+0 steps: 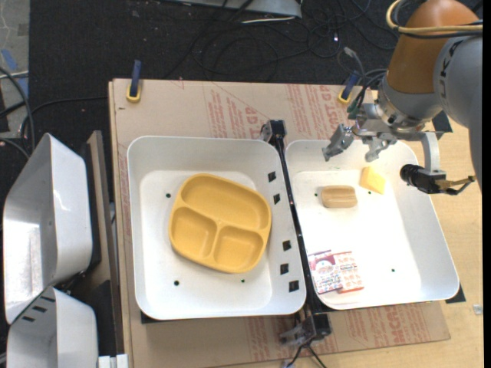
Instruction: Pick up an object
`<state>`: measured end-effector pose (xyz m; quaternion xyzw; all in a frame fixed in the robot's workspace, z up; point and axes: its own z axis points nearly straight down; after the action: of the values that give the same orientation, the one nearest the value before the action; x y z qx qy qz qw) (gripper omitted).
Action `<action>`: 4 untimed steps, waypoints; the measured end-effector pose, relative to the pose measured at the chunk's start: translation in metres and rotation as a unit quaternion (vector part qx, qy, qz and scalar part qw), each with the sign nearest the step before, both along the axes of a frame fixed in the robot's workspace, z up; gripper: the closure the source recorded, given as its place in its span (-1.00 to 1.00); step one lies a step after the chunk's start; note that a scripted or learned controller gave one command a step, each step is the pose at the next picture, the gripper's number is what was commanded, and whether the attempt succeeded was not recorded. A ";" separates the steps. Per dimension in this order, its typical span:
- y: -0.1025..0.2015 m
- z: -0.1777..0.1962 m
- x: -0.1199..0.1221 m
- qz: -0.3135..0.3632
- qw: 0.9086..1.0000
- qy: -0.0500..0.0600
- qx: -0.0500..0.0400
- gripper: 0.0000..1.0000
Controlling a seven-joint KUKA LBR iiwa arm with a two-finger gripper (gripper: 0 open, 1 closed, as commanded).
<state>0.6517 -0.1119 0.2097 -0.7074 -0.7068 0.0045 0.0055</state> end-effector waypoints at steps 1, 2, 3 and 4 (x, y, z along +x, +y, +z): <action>0.000 0.009 0.003 0.001 1.000 -0.007 -0.001 -1.00; 0.009 -0.038 0.004 0.003 1.000 -0.005 -0.001 -1.00; 0.010 -0.081 0.005 0.002 1.000 -0.006 -0.001 -1.00; 0.010 -0.119 0.004 0.002 1.000 -0.006 -0.001 -1.00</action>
<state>0.6562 -0.1016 0.0903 -0.7061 -0.7081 0.0010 0.0006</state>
